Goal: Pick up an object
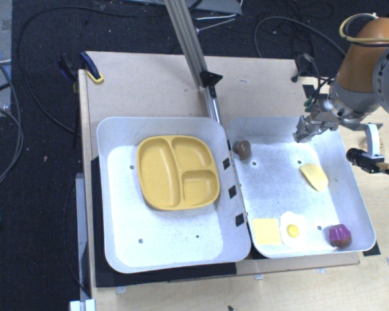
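Note:
My gripper (303, 133) hangs over the far right part of the right bin (353, 193), pointing down, with nothing visibly between its fingers. In that bin lie a brown round object (243, 149) at the far left, a yellow wedge (314, 176) just below and to the right of the gripper, a pale yellow square slice (267, 231), a fried egg (293, 229) and a purple object (340, 236) along the near edge.
The left bin (117, 232) holds a yellow divided plate (179, 172). A metal pole (189, 37) slants down to the gap between the bins. Black clips (233, 191) sit along the shared edge.

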Robot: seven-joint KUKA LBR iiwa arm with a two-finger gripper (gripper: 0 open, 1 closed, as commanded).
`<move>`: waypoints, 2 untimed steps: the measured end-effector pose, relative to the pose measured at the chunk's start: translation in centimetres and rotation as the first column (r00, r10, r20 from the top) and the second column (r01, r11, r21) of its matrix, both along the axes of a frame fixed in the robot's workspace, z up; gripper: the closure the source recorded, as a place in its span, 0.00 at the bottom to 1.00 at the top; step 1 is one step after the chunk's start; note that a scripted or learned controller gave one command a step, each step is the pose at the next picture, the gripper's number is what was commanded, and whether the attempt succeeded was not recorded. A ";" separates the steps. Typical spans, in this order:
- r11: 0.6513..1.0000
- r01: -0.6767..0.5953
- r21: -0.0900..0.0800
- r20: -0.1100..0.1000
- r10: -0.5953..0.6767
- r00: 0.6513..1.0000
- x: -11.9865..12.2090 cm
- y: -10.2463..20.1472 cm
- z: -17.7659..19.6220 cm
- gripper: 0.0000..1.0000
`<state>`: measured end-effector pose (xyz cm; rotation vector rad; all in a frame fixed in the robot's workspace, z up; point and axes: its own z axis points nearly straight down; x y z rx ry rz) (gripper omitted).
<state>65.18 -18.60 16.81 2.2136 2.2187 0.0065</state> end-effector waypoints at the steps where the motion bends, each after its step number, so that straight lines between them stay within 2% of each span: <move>1: 1.000 0.001 0.000 -0.001 -0.001 1.000 0.1 -0.7 4.7 1.00; 2: 1.000 -0.001 0.000 -0.001 0.001 1.000 0.1 -0.3 9.1 1.00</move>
